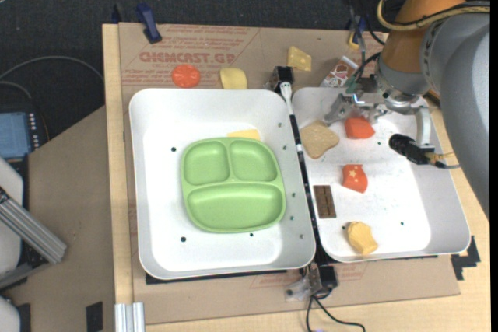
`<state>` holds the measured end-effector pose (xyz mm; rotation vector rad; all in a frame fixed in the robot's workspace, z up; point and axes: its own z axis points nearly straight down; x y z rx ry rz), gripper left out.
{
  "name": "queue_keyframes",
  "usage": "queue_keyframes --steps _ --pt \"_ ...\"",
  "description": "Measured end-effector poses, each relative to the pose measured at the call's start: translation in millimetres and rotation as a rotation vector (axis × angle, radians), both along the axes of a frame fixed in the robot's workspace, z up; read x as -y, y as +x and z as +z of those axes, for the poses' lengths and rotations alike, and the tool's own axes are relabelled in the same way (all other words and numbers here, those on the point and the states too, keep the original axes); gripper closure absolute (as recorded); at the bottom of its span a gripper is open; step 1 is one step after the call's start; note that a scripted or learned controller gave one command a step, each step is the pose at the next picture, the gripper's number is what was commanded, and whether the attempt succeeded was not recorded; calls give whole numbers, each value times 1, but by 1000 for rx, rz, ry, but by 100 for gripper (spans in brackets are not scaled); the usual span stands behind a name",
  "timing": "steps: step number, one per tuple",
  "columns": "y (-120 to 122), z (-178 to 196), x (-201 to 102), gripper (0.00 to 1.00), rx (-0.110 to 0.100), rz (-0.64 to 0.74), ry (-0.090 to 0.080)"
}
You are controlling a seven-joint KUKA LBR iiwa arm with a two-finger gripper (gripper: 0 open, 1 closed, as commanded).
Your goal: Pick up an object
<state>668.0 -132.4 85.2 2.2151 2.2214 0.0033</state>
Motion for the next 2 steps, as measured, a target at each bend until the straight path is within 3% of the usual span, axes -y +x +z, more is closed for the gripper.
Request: queue_keyframes --steps 1,2 --pt "0 11 1 100 2 0 -2" --pt "-60 103 -51 100 -10 0 5"
